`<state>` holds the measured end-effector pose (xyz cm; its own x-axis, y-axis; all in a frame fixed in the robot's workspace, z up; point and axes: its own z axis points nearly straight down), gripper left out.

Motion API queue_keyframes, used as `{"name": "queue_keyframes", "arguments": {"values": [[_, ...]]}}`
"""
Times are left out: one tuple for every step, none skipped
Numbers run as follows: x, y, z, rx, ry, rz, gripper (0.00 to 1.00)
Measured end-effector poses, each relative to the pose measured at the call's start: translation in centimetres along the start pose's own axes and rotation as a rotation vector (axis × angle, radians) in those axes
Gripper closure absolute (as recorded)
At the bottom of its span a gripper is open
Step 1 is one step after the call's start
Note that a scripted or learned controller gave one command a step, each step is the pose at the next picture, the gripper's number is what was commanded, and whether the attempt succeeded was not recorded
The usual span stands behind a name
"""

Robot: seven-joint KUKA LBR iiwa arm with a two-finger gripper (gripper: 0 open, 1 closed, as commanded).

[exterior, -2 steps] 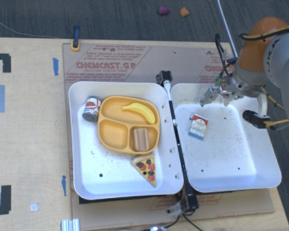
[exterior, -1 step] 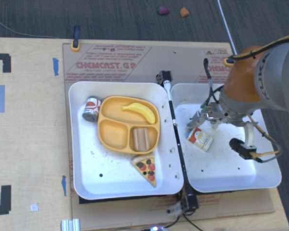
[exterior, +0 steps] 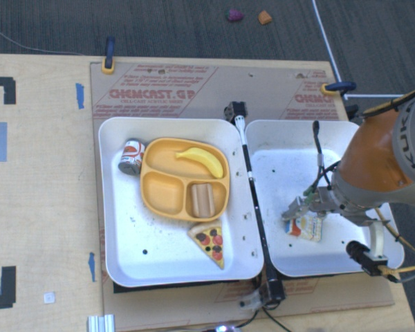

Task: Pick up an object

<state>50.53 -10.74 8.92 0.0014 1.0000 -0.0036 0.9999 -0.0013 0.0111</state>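
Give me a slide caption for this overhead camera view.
Gripper over a small packet in the right bin.

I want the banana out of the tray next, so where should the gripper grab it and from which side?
Probably the banana's thick middle, coming straight down, fingers closing across its width. It lies flat alone in the yellow tray's wide top compartment, curved, with its ends tapering. The tray rim runs close behind it, so a side approach looks blocked.

Two white bins (exterior: pixel 117 206); in the left one, a yellow-orange divided tray (exterior: pixel 167 185) carries a yellow banana (exterior: pixel 202 160) at one o'clock and a brown block (exterior: pixel 203 200) at four. Below, tan pizza slice (exterior: pixel 210 243) with red dots. Red-and-white can (exterior: pixel 131 156) at the tray's ten o'clock.
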Motion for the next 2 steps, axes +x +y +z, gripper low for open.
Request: {"name": "queue_keyframes", "arguments": {"values": [[-0.45, 0.21, -1.13, -0.011, -0.011, 0.004, 1.0], [-0.45, 0.2, -1.12, -0.011, -0.011, 0.005, 0.0]]}}
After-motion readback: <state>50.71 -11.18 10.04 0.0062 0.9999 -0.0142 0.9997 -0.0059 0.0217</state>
